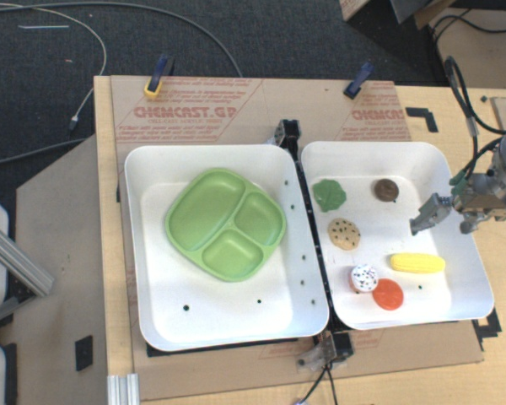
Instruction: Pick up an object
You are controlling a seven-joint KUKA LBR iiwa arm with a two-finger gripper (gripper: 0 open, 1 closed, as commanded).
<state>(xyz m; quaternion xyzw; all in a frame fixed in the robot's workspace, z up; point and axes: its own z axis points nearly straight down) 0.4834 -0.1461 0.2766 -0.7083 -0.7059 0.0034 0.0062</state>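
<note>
The right-hand bin carries the candidates for picking: a yellow corn-shaped piece lying lengthwise near its right wall, an orange-red round piece just below and left of it, a white speckled piece touching or nearly touching the orange one, a chocolate-chip cookie towards the bin's left, a green leafy piece above the cookie, and a small brown round piece near the top. The hand sits over the bin's right side, between the brown piece and the corn, and I cannot tell how far its grasping parts are spread; nothing appears to be in its grip, though at this slant that is hard to confirm. The left-hand bin bears a green divided plate, well apart from the action, and both bins rest on the worktop. The risks from here look plain: the corn is rounded and could roll or squirt out of a pinch, the orange and speckled pieces sit so close that a descent on one may shove the other, and the bin wall beside the corn leaves little room for a clean approach.
</note>
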